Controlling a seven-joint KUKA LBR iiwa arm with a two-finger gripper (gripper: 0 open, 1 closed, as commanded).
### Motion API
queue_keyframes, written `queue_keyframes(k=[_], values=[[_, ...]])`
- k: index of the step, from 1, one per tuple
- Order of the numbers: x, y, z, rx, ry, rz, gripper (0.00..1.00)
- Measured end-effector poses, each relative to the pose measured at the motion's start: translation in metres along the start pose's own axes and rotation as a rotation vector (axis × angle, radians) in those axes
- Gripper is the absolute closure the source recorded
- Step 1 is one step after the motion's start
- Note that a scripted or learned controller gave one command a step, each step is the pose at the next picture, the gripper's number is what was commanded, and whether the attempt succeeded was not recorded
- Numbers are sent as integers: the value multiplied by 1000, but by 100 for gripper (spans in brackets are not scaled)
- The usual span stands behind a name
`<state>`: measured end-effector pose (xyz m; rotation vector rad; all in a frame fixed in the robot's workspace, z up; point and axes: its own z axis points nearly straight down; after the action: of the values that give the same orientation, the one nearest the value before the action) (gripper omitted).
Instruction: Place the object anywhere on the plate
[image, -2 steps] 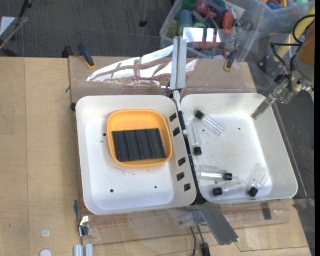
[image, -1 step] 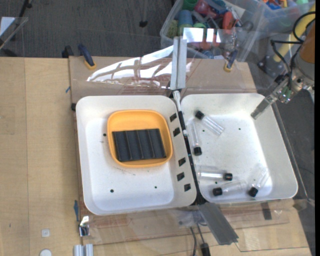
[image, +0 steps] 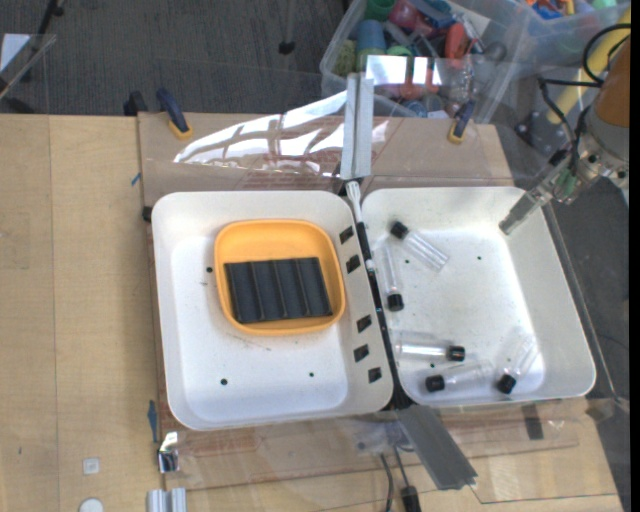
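Nearest, clear tubes with black caps (image: 430, 352) lie scattered in the right bin (image: 560, 300). The orange plate (image: 230, 245) sits in the left bin (image: 190, 350), carrying a black ribbed block (image: 278, 289). Farther back, the gripper (image: 520, 213) hovers above the right bin's far corner; its grip cannot be made out.

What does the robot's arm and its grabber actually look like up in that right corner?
Little of it shows. The arm is a rounded body with an orange-tan surface at the top right edge, black cables looping beside it. Below sits a small cluster of metal wrist parts with a greenish spot. From there the gripper reaches out as a slim, pale grey metal finger, over the right bin's corner.
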<state>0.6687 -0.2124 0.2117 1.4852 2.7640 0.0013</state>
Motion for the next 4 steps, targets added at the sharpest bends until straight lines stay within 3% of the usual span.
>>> queue_keyframes(k=[1, 2, 3, 4], values=[[10, 6, -7, 1, 1, 54, 0], [59, 19, -4, 5, 5, 102, 0], [50, 32, 16, 2, 2, 114, 0], [57, 37, 2, 1, 1, 118, 0]])
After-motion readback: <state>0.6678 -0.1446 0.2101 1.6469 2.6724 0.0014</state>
